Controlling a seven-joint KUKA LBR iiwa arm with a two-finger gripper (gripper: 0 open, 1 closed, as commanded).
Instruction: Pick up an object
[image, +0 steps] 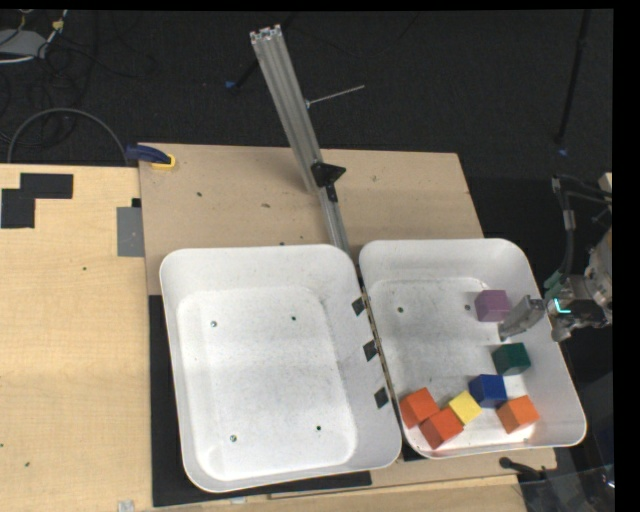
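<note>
Blocks clustered toward right bin's (440, 262) near-right corner; purple block (491, 304) apart, nearer the far edge. End effector (540, 312) beside purple block, at right rim; finger state indiscernible.

Bright, even overhead light; dark surroundings, slightly soft focus.

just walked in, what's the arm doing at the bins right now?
The gripper is coming in from the right over the right bin, next to the purple block and above the dark green block. Nothing is visibly between its fingers, so no pick yet. The remaining blocks sit clustered at that bin's near corner: blue, yellow, white and three orange ones. The left bin isn't in play.
</note>
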